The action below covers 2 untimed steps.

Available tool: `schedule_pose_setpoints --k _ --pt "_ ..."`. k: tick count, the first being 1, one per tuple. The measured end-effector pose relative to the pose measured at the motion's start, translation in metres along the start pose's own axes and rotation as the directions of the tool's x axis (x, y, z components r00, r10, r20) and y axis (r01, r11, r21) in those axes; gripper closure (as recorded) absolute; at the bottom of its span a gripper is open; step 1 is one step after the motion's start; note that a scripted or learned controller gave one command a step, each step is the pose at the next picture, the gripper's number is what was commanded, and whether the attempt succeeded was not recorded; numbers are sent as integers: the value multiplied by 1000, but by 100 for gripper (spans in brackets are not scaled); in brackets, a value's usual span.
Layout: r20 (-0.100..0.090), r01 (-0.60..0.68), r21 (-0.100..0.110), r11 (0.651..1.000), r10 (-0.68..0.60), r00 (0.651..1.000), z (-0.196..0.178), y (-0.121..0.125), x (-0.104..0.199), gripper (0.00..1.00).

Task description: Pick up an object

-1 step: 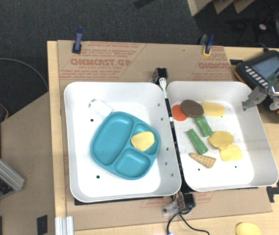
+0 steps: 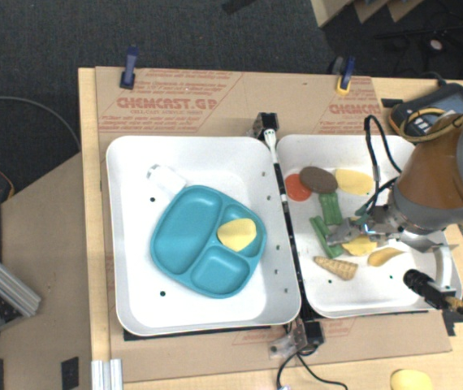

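The right bin (image 2: 375, 301) holds several small toy foods: a red disc (image 2: 297, 188), a brown oval (image 2: 318, 179), a pale yellow piece (image 2: 353, 181), a green stick (image 2: 327, 218), a tan cone (image 2: 335, 267) and a yellow crescent (image 2: 386, 256). My gripper (image 2: 348, 235) is low in this bin, right beside the green stick's lower end and just above another yellow piece (image 2: 360, 248) that it partly hides. Nothing is visibly lifted off the bin floor.
The left bin (image 2: 131, 218) carries a blue divided plate (image 2: 189, 236) with a yellow food piece (image 2: 236, 233) in one compartment. The grey and orange arm (image 2: 434, 185) covers the right bin's right side. Cables (image 2: 375, 149) arc over the bin's back.
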State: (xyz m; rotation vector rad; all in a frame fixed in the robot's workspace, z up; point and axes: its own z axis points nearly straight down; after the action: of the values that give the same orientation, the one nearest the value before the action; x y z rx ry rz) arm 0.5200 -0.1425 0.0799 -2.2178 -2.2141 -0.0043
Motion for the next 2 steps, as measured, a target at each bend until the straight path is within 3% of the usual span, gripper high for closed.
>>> schedule_pose_setpoints --k 1,2 --pt "7 4 -10 1000 -3 1000 -7 -11 40 0" --pt "7 1 -14 1000 -1 1000 -18 -9 39 100"
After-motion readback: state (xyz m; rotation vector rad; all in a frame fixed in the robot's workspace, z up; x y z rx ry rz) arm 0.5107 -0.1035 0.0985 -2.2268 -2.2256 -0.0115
